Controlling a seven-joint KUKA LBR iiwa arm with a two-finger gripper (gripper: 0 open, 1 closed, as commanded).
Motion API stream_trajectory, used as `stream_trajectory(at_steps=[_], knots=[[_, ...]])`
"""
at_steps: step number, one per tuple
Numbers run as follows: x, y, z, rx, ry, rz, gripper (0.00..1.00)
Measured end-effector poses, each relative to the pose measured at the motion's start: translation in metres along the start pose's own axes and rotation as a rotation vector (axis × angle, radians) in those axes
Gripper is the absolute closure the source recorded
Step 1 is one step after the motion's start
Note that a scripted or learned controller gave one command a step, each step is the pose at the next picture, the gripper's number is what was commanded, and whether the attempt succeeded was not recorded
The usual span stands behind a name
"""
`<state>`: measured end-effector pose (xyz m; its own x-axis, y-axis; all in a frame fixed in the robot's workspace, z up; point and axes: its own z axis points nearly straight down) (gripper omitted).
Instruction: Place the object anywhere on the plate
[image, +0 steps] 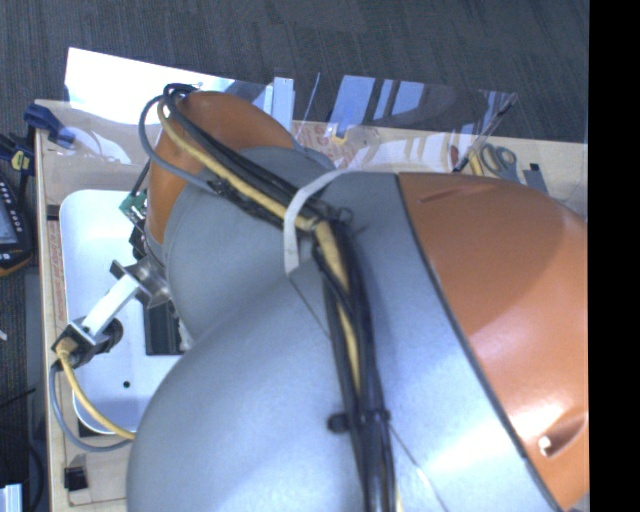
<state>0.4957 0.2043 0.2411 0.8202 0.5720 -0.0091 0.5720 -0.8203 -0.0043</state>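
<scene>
The pincer (150, 305), reached down into the left bin (75, 225), was largely masked by the arm's own body; whether it was spread or pressed together could not be told, and nothing could be seen between its tips. A white bracket (105, 310) and a looping yellow cable (85, 410) projected from the wrist over the bin floor. The grey arm (300, 400), with its orange band (500, 300), covered most of the worktop (45, 330). Neither the object nor the plate could be located; both presumably lay beneath the arm. Judged risk: a blind closure beside the object would yield an empty lift, and the slack cable, dragged across the bin, might snag its rim or displace the contents.
</scene>
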Motion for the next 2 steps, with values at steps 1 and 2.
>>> stream_trajectory(at_steps=[1,2], knots=[[0.008,0.019,-0.079,-0.002,0.003,-0.516,1.0],[-0.057,0.046,-0.011,-0.001,0.002,-0.927,1.0]])
